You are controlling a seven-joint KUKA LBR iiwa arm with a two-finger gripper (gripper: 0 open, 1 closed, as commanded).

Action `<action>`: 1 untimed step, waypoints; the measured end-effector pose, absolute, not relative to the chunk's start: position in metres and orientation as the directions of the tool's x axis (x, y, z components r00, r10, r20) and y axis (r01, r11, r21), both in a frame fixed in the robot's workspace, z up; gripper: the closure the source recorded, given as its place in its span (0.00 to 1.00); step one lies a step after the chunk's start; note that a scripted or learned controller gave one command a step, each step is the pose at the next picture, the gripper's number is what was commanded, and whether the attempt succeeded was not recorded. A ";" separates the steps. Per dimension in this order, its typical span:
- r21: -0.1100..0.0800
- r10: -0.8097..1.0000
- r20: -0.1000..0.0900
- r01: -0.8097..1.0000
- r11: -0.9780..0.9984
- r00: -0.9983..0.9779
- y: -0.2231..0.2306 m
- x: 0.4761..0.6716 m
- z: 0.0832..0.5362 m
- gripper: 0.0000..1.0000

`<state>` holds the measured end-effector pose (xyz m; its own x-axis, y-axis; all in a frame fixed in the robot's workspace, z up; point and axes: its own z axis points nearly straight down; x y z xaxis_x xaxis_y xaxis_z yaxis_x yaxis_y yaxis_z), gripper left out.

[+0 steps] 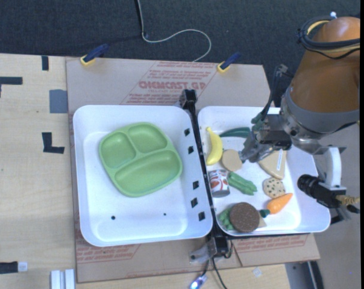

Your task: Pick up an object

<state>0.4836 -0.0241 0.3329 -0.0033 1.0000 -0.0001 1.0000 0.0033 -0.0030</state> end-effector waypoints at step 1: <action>0.005 1.000 0.001 1.000 0.007 -0.007 0.018 0.484 0.399 1.00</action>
